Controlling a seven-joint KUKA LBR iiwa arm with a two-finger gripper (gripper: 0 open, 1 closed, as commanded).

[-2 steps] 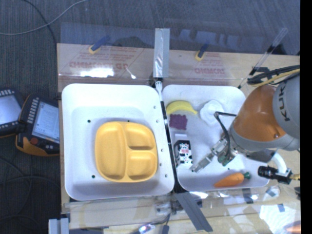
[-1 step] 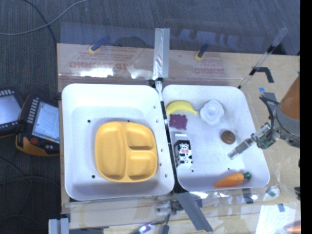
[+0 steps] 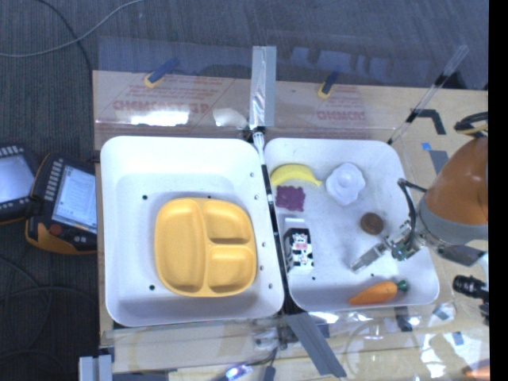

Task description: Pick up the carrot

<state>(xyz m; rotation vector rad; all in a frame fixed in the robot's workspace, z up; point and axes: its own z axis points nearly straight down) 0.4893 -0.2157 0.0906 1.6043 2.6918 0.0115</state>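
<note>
tool (image 3: 367,259): hangs low over the right bin's floor, just above the carrot and apart from it; whether released or clenched, cannot tell.
left bin (image 3: 111,213): holds a yellow divided plate (image 3: 206,244) at its middle.
right bin (image 3: 413,181): holds the clutter, so the arm works here.
carrot (image 3: 373,294): lies flat along the near wall, green tip right; likely awkward to grasp there.
banana (image 3: 294,174), white cup (image 3: 345,183), brown ball (image 3: 371,223): farther back, clear of the carrot.
</note>
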